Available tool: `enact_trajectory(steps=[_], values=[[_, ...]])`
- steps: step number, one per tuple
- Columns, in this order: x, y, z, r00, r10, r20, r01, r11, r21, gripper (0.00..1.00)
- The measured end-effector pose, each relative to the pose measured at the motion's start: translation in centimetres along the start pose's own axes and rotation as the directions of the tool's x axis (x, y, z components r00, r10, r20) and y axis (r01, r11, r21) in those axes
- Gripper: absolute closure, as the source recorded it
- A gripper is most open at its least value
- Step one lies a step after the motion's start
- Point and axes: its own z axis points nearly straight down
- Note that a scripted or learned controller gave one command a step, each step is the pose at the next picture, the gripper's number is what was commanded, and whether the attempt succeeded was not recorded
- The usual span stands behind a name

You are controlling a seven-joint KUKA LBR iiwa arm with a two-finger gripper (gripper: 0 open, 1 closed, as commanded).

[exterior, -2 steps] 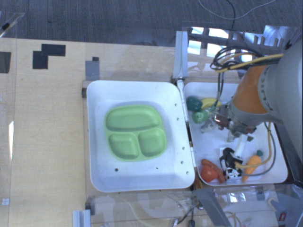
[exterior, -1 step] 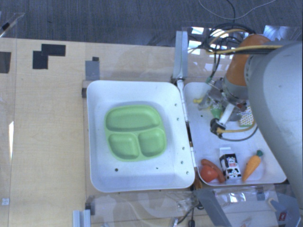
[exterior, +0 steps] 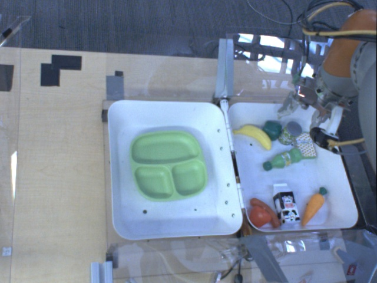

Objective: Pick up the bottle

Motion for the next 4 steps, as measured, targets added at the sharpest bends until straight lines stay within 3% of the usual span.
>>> enact_trajectory(steps=[1, 2, 3, 4], values=[[-1.1, 2.1, 7.5, 1.000, -0.002, -0.001, 0.002, 1.000, -0.004, 0.00], [-2.2, -1.5, 7.7, 1.000, -0.029, -0.002, 0.029, 0.999, -0.024, 0.00], [-2.0, -5.2, 7.7, 0.973, -0.231, 0.005, 0.231, 0.972, -0.030, 0.00], [-4.1, -11.9, 7.8, 0.968, -0.251, 0.006, 0.251, 0.967, -0.031, 0.00]])
